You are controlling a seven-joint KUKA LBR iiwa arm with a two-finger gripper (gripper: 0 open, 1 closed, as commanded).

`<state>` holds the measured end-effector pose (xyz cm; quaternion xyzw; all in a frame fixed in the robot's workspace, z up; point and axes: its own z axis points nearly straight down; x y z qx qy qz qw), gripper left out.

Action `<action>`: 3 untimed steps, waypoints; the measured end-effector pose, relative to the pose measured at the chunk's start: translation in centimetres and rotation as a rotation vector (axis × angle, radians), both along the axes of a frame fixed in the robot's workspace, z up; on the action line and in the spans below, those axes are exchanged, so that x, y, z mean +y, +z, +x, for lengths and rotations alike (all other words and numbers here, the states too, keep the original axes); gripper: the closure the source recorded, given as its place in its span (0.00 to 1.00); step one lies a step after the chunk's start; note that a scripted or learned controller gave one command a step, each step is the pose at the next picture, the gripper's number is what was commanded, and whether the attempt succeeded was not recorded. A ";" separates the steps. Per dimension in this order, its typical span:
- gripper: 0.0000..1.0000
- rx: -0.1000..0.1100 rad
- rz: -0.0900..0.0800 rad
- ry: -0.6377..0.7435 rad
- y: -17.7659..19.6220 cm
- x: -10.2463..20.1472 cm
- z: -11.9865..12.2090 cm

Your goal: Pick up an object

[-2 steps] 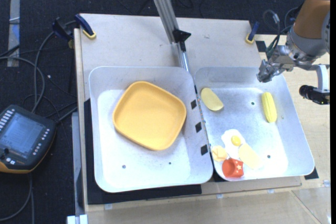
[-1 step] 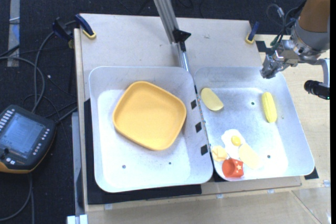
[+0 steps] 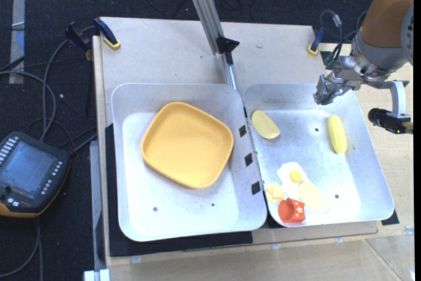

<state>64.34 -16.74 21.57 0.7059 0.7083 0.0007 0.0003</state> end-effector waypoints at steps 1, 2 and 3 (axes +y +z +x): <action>1.00 0.001 0.000 0.000 -0.7 4.8 -1.5; 1.00 0.000 0.000 0.000 0.3 9.1 -3.4; 1.00 0.001 0.001 0.001 1.2 13.7 -5.5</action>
